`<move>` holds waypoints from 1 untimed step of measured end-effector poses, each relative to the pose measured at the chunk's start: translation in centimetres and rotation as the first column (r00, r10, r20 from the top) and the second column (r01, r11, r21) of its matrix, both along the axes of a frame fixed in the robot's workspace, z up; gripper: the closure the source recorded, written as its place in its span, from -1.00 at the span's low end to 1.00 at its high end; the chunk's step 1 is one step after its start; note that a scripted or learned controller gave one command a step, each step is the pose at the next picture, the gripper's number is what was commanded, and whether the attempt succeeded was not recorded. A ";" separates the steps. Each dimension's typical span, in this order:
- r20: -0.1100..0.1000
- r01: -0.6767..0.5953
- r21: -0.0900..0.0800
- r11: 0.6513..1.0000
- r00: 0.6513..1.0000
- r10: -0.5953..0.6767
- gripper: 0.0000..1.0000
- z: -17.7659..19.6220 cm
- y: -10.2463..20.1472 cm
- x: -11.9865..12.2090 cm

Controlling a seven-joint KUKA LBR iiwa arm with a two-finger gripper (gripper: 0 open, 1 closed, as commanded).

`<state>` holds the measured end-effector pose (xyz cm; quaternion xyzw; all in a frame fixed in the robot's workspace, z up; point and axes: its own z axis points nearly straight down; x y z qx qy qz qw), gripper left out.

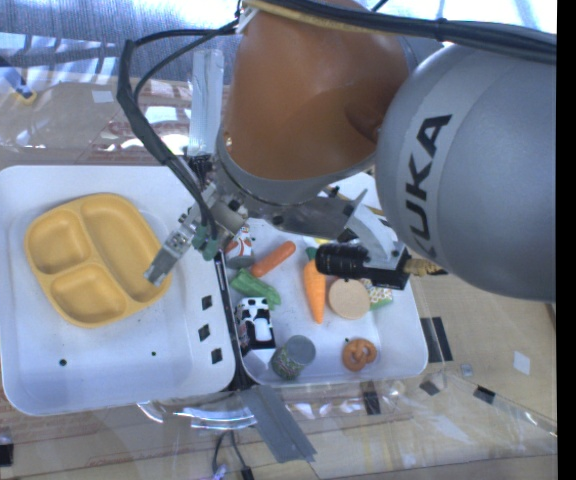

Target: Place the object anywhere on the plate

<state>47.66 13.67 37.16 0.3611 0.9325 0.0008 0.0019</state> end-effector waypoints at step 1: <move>0.000 0.000 0.000 1.000 1.000 0.000 -1.00 0.0 0.0 0.0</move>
